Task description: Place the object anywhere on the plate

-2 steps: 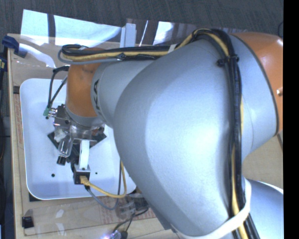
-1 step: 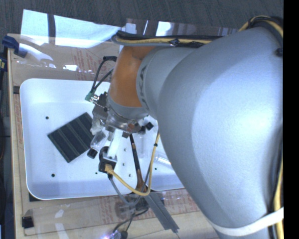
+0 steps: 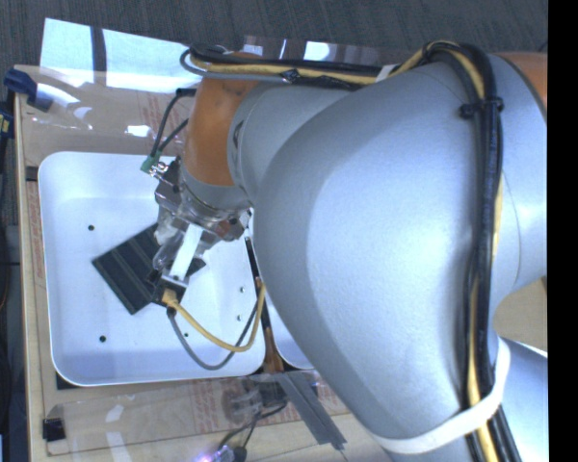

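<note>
The gripper (image 3: 178,248) sits low in the white bin (image 3: 67,340); whether it is spread or pressed together cannot be told. A flat black object (image 3: 125,266) lies on the bin floor right beside it.

Fixed camera above bench (image 3: 164,414), slanting down, arm (image 3: 385,229) looming close

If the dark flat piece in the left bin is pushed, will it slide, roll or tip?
The dark flat piece lies low on the white bin floor, so it would probably slide, not roll. Its straight edges suggest it is stiff.
</note>
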Robot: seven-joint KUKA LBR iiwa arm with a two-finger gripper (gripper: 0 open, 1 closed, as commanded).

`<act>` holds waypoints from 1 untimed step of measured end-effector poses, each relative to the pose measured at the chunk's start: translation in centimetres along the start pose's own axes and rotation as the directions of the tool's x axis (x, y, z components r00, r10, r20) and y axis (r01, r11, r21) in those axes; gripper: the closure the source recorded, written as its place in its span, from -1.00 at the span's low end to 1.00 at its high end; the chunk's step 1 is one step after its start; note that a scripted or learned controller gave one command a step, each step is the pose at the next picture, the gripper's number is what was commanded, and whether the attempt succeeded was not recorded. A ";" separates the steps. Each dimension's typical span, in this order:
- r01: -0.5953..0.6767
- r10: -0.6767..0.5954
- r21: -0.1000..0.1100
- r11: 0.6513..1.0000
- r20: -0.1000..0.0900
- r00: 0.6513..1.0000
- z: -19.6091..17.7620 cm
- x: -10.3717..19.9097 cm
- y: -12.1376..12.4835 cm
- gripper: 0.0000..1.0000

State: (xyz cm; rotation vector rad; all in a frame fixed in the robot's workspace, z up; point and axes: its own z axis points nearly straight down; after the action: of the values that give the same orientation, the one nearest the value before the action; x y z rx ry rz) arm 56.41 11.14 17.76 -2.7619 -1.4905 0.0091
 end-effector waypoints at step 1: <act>-0.021 0.021 -0.002 1.000 -0.003 1.000 -3.6 -6.4 4.4 1.00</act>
State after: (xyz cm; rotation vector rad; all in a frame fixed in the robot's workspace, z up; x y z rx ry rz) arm 56.63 3.36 21.40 -2.7773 -1.4615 0.0033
